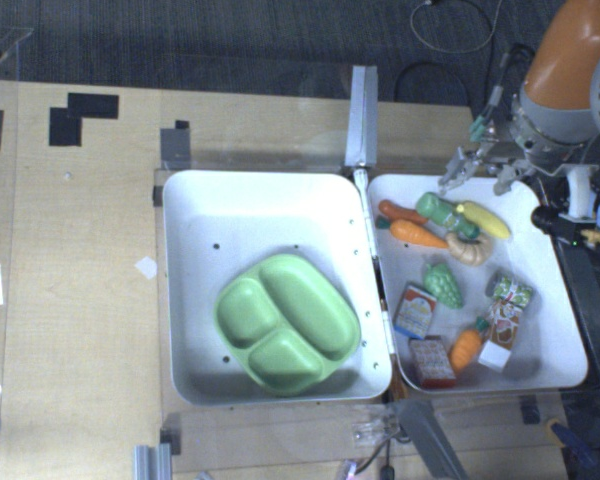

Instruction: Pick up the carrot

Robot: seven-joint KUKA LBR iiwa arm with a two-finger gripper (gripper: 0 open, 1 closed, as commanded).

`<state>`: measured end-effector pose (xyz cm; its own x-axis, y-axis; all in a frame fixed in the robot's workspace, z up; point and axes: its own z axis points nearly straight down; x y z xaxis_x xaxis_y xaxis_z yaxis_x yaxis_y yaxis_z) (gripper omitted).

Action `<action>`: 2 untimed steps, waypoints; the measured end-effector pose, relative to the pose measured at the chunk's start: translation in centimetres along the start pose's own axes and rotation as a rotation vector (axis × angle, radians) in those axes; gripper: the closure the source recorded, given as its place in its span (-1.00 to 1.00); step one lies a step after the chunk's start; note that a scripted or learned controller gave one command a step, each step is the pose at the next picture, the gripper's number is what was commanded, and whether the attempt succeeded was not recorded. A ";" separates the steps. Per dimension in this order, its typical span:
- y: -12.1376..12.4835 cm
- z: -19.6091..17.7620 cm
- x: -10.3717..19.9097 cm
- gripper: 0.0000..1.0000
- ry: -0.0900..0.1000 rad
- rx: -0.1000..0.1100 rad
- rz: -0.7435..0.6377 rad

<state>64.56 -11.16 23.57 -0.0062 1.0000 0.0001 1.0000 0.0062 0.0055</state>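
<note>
Carrot (419, 233) lies in the right bin (565, 313), far-left part, beside a yellow banana (483, 219). Gripper (483, 173) hovers over the bin's far rim, jaws spread, holding nothing. Green divided plate (288, 321) sits in the left bin (195, 268).

Arm (580, 58) cut off at top-right edge; small cartons' (507, 313) labels too blurry to read

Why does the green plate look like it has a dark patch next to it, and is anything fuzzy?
In the camera view, light from above makes the green divided plate cast a soft shadow on the left bin floor; the small food items near the carrot look slightly blurry, and the gripper is soft-edged too.
</note>
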 end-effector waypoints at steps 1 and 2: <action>1.0 12.2 1.6 -1.00 -0.001 -0.002 0.105; -7.8 14.6 3.0 -1.00 0.001 -0.005 0.057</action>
<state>56.84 -8.22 8.95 0.0508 0.9987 0.0012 0.9987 -0.0508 0.0104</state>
